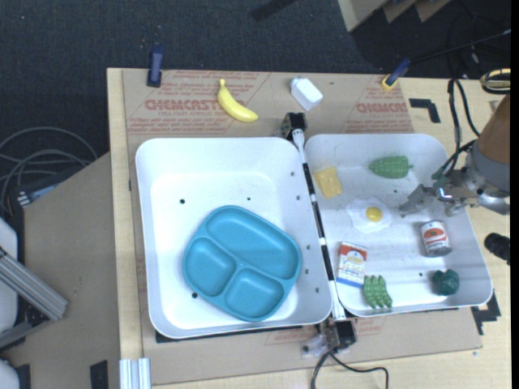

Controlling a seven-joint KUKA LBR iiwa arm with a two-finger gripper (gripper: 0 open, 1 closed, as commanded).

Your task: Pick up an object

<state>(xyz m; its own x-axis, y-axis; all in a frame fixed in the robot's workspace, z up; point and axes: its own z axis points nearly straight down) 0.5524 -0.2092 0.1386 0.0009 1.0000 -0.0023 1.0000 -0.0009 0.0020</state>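
gripper point(415, 201) sits over the right bin point(422, 143), toward its right wall, between the green pepper-like toy point(390, 166) near the bin's back edge and the small can point(435, 238) just beside it toward the front. the fingers point(409, 205) appear spread, pointing toward the bin's middle, with nothing between them. judged step: approach, target not yet committed.

candidates in the right bin: fried egg toy point(367, 214) near the centre, flat white with a yellow yolk; yellow block point(328, 181) against the left wall, near the back; small red and white carton point(352, 264) at the left wall toward the front; green bumpy piece point(376, 291) at the front edge; dark green lump point(444, 282) in the front right corner.

the can looks like the nearest graspable thing: lying on its side, silver ends, red and white label, apart from its neighbours. to do it well, judged: centre the fingers across the can's round body, not along its axis, come down straight, close only once both fingers straddle it. a round can may roll away if one finger touches first. the egg is likely too flat to pinch.

left bin point(162, 168) carries a blue divided tray point(241, 262).
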